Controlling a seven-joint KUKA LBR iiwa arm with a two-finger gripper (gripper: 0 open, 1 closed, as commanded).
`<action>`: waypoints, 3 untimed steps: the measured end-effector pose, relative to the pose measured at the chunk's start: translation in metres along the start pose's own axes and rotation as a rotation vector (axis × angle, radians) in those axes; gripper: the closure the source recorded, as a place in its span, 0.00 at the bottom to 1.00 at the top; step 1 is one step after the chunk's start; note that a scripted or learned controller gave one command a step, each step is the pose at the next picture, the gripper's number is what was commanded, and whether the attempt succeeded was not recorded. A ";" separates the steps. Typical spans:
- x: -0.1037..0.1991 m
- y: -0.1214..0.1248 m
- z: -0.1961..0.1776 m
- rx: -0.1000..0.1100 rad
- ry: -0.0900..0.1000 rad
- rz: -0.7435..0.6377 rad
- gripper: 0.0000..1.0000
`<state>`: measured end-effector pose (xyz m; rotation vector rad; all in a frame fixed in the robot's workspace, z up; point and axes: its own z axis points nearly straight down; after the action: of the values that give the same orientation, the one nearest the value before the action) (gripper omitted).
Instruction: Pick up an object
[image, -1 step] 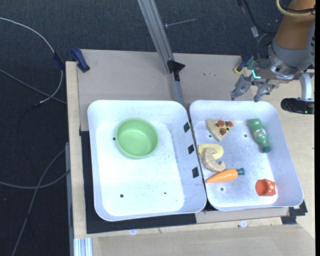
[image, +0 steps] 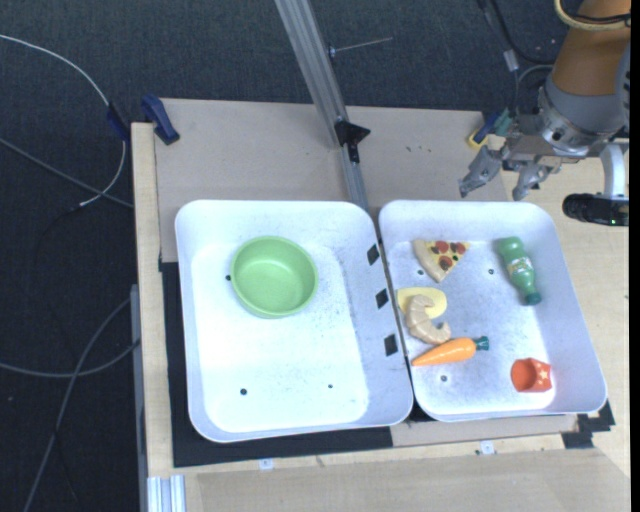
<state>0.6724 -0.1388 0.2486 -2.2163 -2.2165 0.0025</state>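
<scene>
The end effector (image: 502, 178) hangs above the far rim of the right bin (image: 575, 330), fingers spread apart and gripping nothing; below lie a pizza slice (image: 440, 257), green bottle (image: 518, 268), carrot (image: 445, 351) (orange) and red cup (image: 530, 375); the left bin (image: 210, 400) holds a green bowl (image: 273, 276).

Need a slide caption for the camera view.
Claw open above right bin's far edge; green bowl in left bin.

text: none legible | labels: none | numbers: none | signs: none
</scene>
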 end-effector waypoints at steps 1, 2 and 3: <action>-0.004 -0.009 0.056 0.006 -0.001 0.001 0.00; -0.005 -0.006 0.100 0.007 0.000 0.001 0.00; -0.004 -0.007 0.153 0.006 0.000 0.000 0.00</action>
<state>0.6644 -0.1420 0.0953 -2.2131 -2.2136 0.0100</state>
